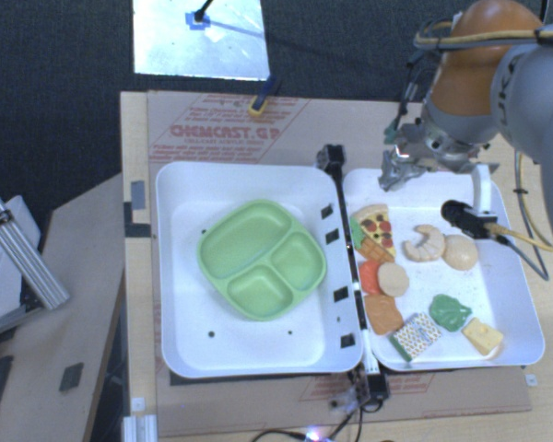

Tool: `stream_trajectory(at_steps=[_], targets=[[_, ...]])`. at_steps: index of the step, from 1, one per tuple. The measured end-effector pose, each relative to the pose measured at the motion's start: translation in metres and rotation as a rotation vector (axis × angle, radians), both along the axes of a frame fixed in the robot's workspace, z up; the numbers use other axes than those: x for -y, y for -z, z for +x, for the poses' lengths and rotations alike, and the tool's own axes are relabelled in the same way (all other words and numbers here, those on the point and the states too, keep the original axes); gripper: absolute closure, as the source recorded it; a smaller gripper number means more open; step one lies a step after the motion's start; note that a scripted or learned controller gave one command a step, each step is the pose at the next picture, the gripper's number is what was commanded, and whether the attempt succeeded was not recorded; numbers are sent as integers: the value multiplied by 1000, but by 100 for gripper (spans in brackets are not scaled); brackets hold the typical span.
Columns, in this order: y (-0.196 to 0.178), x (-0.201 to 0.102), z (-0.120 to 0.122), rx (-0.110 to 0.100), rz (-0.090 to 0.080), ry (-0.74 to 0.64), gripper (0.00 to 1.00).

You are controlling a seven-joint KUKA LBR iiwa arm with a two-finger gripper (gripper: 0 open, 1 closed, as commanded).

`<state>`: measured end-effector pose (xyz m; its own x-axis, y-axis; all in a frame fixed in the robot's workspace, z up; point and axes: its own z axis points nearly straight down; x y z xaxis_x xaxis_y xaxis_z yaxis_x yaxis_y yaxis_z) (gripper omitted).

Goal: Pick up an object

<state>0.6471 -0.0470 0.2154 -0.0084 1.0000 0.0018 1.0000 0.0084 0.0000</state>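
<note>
— Hovering over the back edge of the right bin (521, 288), the claw (394, 175) hangs just behind the pizza slice (373, 222); whether it is apart or together I cannot tell.

— Which piece would you go for?

— That pizza slice, the piece nearest the claw. It looks like light, stiff toy food, flat and probably slick, so I would pinch it across its narrow width and not by the tip.

— And beyond it?

— Right of the slice lies a pale croissant (427, 242) beside a round bun (460, 251); nearer the camera a green leaf (450, 311) and a yellow cheese block (484, 336).

— The arm?

— It reaches in from the right of the slice, wrist bent downward, orange band (484, 44) uppermost.
</note>
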Motion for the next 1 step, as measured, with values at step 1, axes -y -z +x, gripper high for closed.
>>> stream_trajectory(at_steps=[1], targets=[[-1, -46, -19, 1, 0, 0, 100]])
